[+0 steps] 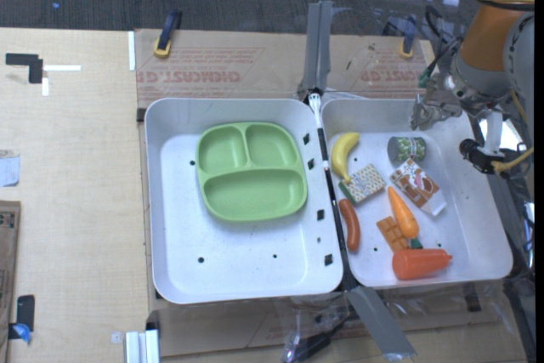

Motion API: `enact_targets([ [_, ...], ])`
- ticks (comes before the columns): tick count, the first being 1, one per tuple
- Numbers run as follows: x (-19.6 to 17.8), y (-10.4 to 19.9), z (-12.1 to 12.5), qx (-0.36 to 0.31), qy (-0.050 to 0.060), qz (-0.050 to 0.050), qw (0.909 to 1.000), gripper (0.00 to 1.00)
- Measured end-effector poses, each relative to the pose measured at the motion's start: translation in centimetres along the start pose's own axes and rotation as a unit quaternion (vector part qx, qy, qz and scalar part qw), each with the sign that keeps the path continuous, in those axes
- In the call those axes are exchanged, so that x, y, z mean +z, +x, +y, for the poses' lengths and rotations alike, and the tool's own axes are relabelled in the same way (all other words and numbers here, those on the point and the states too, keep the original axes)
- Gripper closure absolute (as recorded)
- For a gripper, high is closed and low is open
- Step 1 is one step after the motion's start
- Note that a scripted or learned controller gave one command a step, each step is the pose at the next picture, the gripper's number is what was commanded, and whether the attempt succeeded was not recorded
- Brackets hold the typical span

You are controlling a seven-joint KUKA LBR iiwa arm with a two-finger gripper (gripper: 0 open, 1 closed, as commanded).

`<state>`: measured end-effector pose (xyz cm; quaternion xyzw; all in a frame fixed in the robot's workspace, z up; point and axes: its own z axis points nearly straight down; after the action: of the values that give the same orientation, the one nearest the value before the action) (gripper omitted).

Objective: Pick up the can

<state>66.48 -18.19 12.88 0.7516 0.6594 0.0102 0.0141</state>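
The can (406, 149) lies on its side in the upper middle of the right bin (489, 208), grey-green with its round end facing left. My gripper (424, 116) hangs just above and slightly to the right of the can, near the bin's back wall. Nothing shows in its grasp. The grey arm with its orange band (491, 34) comes in from the upper right.
Around the can lie a banana (343, 154), a checkered packet (365, 182), a red-and-white packet (416, 184), a carrot (402, 212), a sausage (349, 224), a waffle piece (391, 232) and an orange bottle (421, 263). A green divided plate (252, 171) sits in the left bin (170, 268).
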Motion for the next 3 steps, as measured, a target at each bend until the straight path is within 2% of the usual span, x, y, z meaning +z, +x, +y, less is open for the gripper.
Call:
enact_targets([
  [1, 3.6, 2.5, -2.5, -0.002, 0.018, 0.001, 0.9998, 1.0],
  [2, 3.6, 2.5, -2.4, -0.002, 0.018, 0.001, 0.9998, 0.0],
  [3, 2.6, 2.4, -2.4, -0.002, 0.017, 0.001, 0.9999, 1.0],
])
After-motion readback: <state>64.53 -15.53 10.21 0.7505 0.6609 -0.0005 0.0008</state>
